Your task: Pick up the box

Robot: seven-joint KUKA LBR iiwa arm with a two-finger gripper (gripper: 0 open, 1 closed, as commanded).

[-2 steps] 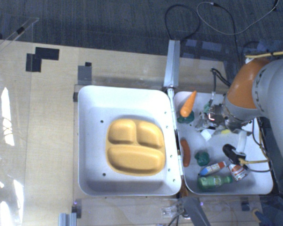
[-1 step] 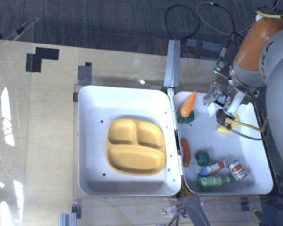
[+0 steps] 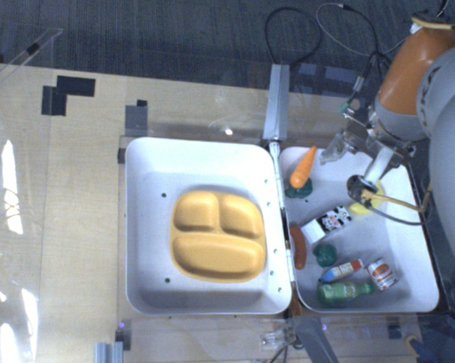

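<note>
One box (image 3: 327,221) to get: small, white with dark print, lying flat in the right bin (image 3: 425,298), around mid-bin and left of centre. Gripper (image 3: 336,150) hangs over the far end of that bin, just right of the carrot (image 3: 303,169). From the gripper, the box lies toward the near side, almost straight down the view and well apart. Box long axis runs diagonally, near-left to far-right, so my read is the wrist should square across that before descending. Can't tell whether the gripper is open or closed; nothing visibly held.

Crowding: sausage (image 3: 298,246) just left of the box, green round piece (image 3: 326,254) just nearside of it.

Counts:
- 1 box
- 1 carrot
- 1 sausage
- 1 green round piece
- 2 bottles: red-labelled bottle (image 3: 342,271), green bottle (image 3: 344,292)
- 1 can (image 3: 381,274)
- 2 bins
- 1 yellow divided tray (image 3: 216,235) in the left bin (image 3: 144,286)
</note>
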